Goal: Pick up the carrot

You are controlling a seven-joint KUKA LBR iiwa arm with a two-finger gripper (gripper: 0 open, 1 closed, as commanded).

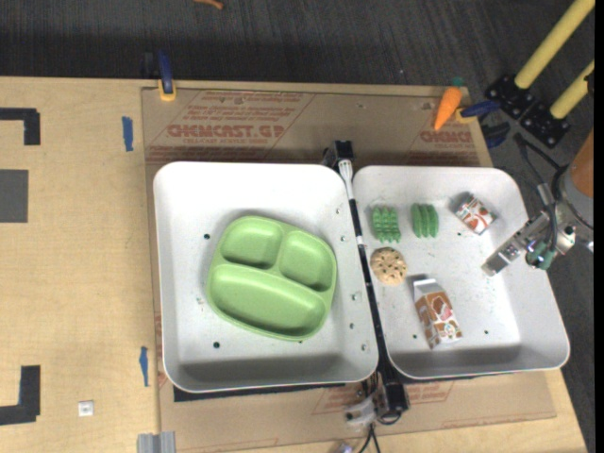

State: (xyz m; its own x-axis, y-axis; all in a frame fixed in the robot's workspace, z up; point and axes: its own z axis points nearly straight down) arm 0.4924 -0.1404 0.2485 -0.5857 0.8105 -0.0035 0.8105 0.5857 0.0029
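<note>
A: Where is the small orange carrot with the green top (446, 109)?

B: Outside both bins, on the brown cardboard sheet (236, 125) at the far edge of the bench, just past the far edge of the right shallow white plastic bin (538, 333), next to a blue clamp.

A: And the two-finger metal gripper (514, 250)?

B: Over the right edge of that right bin, reaching in from the right. Its tip hangs above bare bin floor, well apart from the carrot. Whether it is open or closed I cannot tell, and I see nothing in its grasp.

A: What lies in the right bin?

B: Two green ridged pieces, one (384, 223) beside the other (425, 221), near the far edge; a round tan cookie (388, 266) by the left wall; a small red-and-white packet (472, 214) toward the far right corner; a brown-and-white carton (435, 312) near the near edge.

A: The left one?

B: The left shallow white plastic bin (184, 253) holds a light green divided plate (272, 276) with three compartments, lying in the middle.
</note>
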